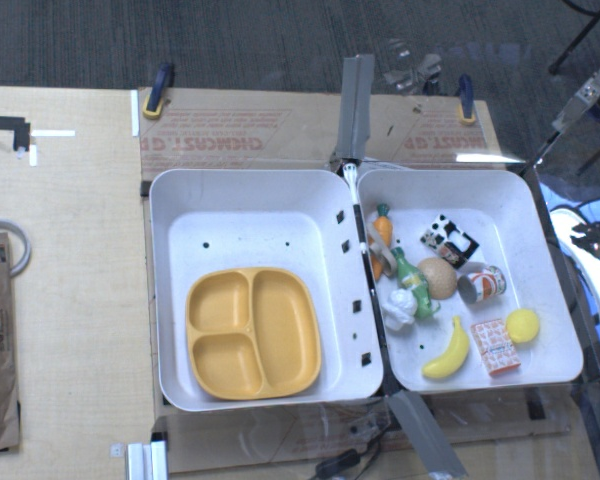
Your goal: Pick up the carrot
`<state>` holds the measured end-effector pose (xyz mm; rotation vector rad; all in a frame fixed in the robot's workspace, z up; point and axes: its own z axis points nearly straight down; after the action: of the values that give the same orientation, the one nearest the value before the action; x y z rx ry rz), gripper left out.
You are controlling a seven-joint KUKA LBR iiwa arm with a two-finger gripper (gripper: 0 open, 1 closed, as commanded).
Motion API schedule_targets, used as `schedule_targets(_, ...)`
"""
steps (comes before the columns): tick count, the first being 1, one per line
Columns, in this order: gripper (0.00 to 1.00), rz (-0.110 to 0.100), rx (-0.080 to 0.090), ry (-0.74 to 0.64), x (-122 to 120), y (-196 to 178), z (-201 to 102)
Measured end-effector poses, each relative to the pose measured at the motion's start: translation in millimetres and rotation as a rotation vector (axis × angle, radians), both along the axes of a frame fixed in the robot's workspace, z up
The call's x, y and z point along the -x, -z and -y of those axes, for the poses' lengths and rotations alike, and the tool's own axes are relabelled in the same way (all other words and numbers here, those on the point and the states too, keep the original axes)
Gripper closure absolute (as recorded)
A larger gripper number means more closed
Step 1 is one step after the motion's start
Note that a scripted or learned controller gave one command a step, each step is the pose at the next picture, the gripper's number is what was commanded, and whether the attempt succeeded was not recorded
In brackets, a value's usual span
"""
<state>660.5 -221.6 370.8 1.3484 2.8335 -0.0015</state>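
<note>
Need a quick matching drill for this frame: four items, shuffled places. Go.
Things:
1. carrot
2. banana
3. yellow plate
4. lemon

Places:
A. left bin
B. right bin, by its left wall
C. right bin, near its front edge, left of the red carton
D. right bin, near its right side

Pairs: 1-B, 2-C, 3-A, 4-D

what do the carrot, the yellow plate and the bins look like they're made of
The small orange toy carrot looks like smooth moulded plastic with a green top. The yellow three-compartment plate seems matte plastic, evenly coloured with rounded edges. The two shallow white bins look like thin glossy plastic.
</note>
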Motion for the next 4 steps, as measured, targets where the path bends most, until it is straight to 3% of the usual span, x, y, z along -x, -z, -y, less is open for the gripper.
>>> schedule_targets(1, 1.00, -0.003, -0.002, -0.294, 11.8, 79.3, 0.1)
schedule_targets(2, 1.00, 0.001, 0.000, -0.293, 10.2, 70.9, 0.2)
schedule_targets(3, 1.00, 0.001, 0.001, -0.466, 20.7, 20.2, 0.1)
schedule_targets(4, 1.00, -0.002, -0.001, -0.691, 14.5, 67.1, -0.4)
